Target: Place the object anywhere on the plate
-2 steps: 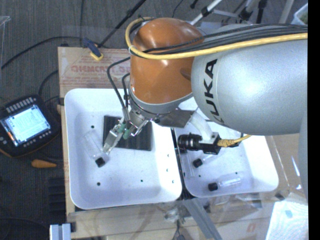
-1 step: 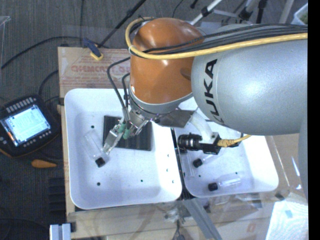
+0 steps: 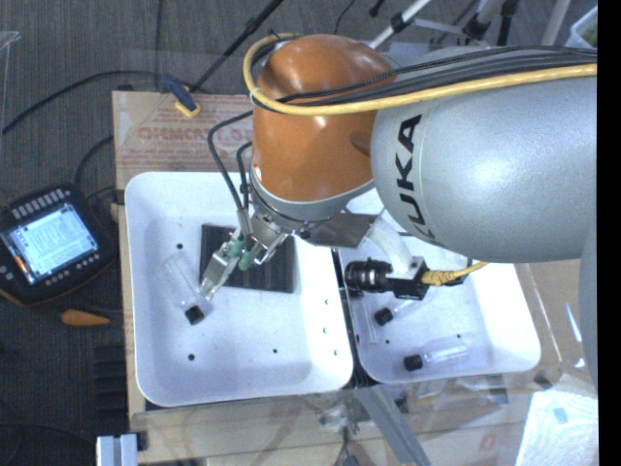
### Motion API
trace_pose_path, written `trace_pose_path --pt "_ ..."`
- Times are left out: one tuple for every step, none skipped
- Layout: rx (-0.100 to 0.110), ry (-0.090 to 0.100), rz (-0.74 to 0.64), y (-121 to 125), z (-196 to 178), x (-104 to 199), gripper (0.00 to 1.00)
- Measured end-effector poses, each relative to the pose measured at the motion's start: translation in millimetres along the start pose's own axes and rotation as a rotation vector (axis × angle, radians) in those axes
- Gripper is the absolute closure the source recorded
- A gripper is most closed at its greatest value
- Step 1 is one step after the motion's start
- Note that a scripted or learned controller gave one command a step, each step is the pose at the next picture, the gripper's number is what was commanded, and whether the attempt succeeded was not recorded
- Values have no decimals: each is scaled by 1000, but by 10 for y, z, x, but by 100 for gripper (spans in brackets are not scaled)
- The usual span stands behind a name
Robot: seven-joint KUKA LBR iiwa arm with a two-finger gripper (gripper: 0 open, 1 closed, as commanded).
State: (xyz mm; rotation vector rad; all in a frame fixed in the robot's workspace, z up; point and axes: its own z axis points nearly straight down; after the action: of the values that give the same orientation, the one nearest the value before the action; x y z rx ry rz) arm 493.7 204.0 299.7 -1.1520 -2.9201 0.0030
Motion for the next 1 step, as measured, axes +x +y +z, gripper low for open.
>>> trace_pose_path --pt "0 0 0 0 0 0 0"
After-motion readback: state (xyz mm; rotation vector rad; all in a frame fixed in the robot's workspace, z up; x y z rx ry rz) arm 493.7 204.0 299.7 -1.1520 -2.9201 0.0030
